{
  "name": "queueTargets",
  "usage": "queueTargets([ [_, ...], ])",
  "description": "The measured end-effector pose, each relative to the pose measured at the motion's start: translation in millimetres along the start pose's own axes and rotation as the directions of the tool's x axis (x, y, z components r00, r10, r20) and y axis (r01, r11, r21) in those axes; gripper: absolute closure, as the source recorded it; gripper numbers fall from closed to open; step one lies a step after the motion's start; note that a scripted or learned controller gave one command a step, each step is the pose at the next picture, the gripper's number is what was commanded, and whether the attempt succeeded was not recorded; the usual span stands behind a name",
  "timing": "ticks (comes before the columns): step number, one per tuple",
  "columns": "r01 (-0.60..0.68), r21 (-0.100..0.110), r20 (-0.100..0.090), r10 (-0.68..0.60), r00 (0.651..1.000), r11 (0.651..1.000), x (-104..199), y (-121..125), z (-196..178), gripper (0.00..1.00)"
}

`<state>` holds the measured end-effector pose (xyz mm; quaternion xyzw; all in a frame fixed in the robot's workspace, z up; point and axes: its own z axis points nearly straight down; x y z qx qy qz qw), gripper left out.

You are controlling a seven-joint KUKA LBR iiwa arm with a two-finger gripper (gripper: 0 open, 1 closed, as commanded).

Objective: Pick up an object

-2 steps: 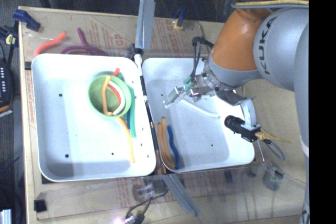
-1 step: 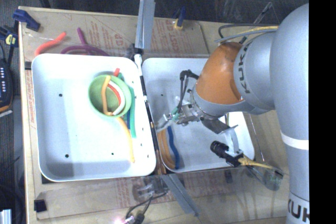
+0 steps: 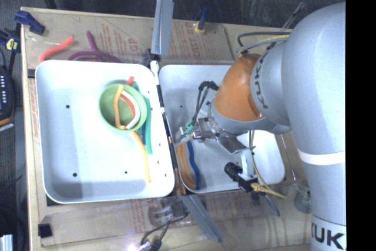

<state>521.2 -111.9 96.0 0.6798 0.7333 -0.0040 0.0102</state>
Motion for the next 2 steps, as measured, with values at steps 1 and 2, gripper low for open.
queueTargets([
  [1, 0.014, 0.007, -0.012, -0.013, 1.0, 1.0, 6.5, 0.9, -9.8, 1.0],
  [2, -0.08, 0.01, -0.02, 0.081, 0.997, 0.997, 3.6, 7.1, -150.9, 1.0],
])
